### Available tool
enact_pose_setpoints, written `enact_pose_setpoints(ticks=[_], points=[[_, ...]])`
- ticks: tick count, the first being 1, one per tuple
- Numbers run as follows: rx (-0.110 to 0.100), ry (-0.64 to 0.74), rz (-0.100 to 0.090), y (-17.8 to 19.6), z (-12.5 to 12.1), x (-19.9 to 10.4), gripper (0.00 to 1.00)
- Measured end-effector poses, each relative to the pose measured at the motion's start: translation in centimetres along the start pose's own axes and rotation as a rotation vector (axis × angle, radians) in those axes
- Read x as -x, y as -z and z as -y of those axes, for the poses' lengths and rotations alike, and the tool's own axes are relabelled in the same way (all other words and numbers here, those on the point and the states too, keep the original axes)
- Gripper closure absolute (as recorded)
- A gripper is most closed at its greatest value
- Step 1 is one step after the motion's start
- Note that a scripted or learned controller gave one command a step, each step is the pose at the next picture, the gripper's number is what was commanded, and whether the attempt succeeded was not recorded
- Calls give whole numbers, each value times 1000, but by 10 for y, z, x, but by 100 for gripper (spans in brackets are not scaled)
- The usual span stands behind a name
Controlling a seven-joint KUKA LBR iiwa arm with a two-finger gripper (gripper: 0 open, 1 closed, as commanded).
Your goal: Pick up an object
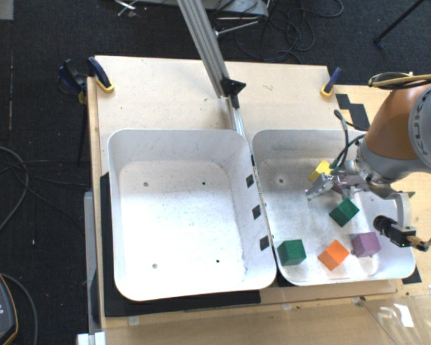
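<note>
The right bin (287,149) holds several small blocks. A yellow block (320,169) lies near its middle, and my gripper (321,186) hovers right beside it, just below and to the right, reaching in from the right. A dark green block (343,213) sits a little below the gripper. Along the bin's front lie a green cube (292,251), an orange cube (334,255) and a purple cube (365,244). I cannot make out anything held in the gripper.
The left bin (129,157) stands beside the right one, sharing a raised middle wall (255,192). A slanted metal rail (205,38) runs from the top down to the bins' junction. Clamps sit at the bench's back corners (100,74).
</note>
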State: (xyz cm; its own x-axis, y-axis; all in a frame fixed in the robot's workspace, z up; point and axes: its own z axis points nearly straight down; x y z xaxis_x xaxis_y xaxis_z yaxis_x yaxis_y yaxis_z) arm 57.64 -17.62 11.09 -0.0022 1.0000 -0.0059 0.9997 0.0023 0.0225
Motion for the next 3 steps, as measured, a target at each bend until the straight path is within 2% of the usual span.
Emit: enact_pose_setpoints(ticks=[1, 2, 3], points=[[-55, -5, -13, -21, -76, 7, 0], [-51, -3, -10, -12, -75, 7, 100], [-21, 6, -8, -15, -54, -79, 100]])
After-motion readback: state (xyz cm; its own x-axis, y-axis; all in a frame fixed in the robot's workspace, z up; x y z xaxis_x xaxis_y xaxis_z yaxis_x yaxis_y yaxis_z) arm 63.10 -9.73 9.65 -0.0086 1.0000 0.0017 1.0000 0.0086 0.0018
